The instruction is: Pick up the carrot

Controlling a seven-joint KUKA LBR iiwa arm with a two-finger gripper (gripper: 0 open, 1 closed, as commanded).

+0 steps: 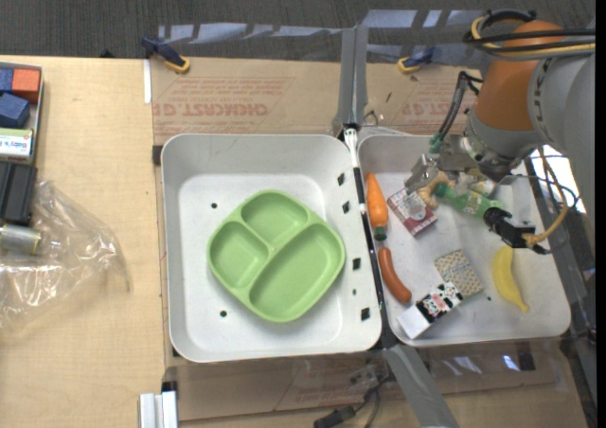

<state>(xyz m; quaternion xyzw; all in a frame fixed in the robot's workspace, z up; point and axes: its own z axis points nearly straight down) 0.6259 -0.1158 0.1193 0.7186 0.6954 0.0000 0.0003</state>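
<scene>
Carrot [377,203] lying against right bin's [549,308] left wall, past left bin [180,227] with green divided plate [276,255], red sausage [394,276] below, end effector [428,178] hovering near, finger state unclear

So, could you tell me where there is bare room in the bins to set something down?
The left bin has bare floor all around the green plate, widest along its near edge. The right bin is crowded: carrot, sausage, banana, cartons and the gripper. Its near right corner is barest.
</scene>
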